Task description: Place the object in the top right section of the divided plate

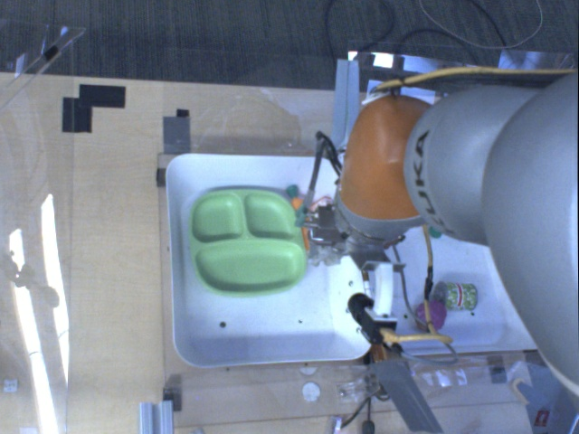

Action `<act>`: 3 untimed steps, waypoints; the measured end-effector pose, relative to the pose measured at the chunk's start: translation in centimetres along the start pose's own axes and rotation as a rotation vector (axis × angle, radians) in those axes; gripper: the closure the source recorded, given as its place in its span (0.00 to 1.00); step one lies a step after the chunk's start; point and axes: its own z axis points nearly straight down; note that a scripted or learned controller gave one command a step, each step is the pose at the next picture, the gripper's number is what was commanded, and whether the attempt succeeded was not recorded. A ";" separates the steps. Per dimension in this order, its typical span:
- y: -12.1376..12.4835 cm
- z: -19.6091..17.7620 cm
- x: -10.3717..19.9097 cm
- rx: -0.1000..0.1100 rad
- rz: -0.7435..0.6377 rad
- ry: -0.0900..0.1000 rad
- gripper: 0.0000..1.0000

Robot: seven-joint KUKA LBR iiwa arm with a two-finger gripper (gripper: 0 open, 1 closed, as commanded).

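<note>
One claw is visible at the right edge of the green divided plate, largely hidden beneath the orange band and the grey arm. Whether the claw is apart, together or clamped on anything cannot be told. Small orange and teal bits show just beside the plate's top right corner, next to the claw; what they are is unclear. All three sections of the plate show bare green. The plate lies in the left white bin. In the right bin, well apart from the plate, a small green can lies on its side with a purple item touching it.
</note>
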 end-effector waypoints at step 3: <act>4.8 1.9 11.2 -0.001 -0.133 0.001 1.00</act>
